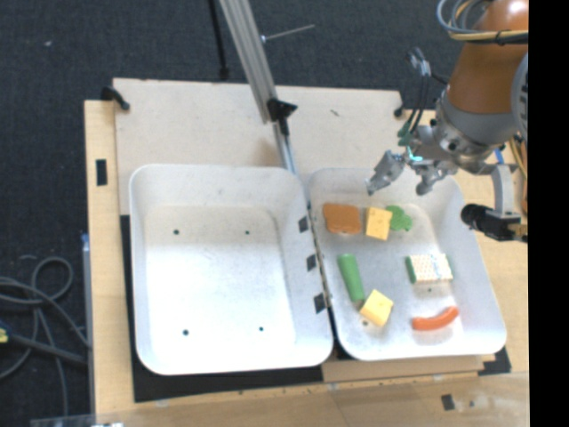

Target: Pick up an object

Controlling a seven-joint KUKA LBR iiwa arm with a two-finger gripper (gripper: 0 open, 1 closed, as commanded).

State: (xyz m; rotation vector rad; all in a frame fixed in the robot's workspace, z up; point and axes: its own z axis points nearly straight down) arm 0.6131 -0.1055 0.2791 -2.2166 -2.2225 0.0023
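Note:
My gripper [407,179] hangs open above the far edge of the right bin [480,274], its two grey fingers spread apart with nothing between them. Just below it lie a brown block [343,219], a yellow cube [379,223] and a small green piece [400,218] in a row. Nearer the front of that bin are a green cylinder [351,277], a second yellow cube [377,309], a white and green block [429,269] and an orange-red sausage shape [435,319].
The left bin [218,265] sits beside the right one, their rims meeting at the middle. A slanted metal pole [253,60] rises behind the bins. The bench edge and dark floor lie beyond.

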